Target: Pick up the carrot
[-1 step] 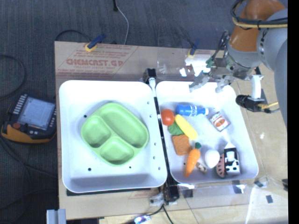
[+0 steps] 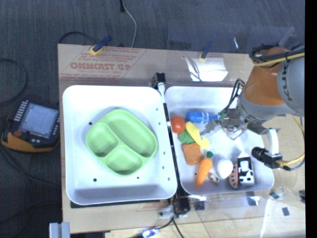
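The carrot (image 2: 203, 171) lies in the right bin (image 2: 262, 186), below-left of the gripper (image 2: 224, 124); the jaws' state cannot be told.

Carrot (image 2: 202, 171) in right bin (image 2: 262, 186) (left bin (image 2: 74, 133) holds a plate (image 2: 122, 141)).
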